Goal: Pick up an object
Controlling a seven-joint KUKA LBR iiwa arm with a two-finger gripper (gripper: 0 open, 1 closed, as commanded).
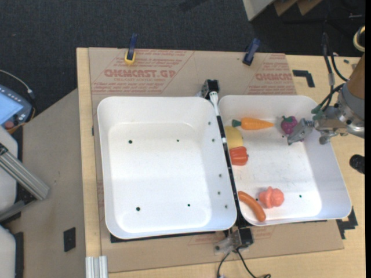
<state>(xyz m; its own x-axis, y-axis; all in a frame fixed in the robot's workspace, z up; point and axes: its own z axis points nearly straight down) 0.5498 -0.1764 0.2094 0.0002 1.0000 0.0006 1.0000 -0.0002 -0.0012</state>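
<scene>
Camera view, left to right: left white bin (116,120), then the right bin (333,181) with a yellow and red toy (236,147), carrot (255,123), sausage (252,205), pink toy (271,197), purple toy (288,124). Just beside it is the claw (301,133); open or closed, I cannot tell.

Two white bins (156,112) are sitting on a brown cardboard sheet (174,68) printed with red lettering. In the right bin are lying an orange carrot (256,123), a purple-and-green piece (288,124), yellow (233,136) and red (238,155) pieces, an orange sausage (253,206), and a pink toy (271,197).
</scene>
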